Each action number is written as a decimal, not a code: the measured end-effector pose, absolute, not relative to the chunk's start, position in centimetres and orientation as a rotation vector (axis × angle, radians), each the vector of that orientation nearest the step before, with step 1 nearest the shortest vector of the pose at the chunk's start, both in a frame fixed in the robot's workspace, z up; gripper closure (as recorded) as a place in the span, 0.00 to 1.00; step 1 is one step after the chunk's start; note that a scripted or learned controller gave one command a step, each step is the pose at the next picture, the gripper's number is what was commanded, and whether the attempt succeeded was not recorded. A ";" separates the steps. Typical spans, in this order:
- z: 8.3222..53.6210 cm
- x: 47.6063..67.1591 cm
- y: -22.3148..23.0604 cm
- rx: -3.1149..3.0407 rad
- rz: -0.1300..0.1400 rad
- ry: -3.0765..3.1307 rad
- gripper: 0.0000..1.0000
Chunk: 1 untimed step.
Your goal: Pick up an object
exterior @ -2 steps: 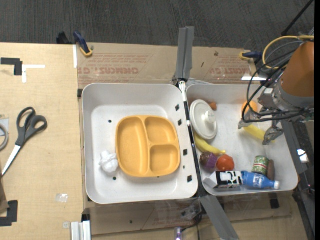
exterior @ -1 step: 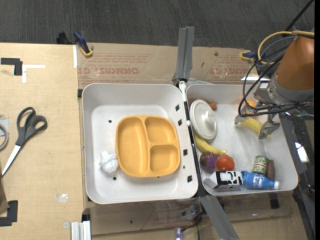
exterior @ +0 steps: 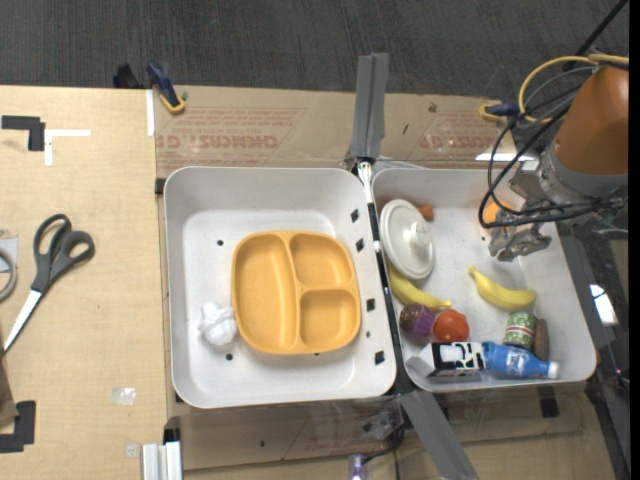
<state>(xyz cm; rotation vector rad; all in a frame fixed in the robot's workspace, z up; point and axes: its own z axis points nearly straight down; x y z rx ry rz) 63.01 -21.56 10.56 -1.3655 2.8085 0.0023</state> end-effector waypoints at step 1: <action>10.6 63.0 -21.6 -1.365 0.003 2.809 0.00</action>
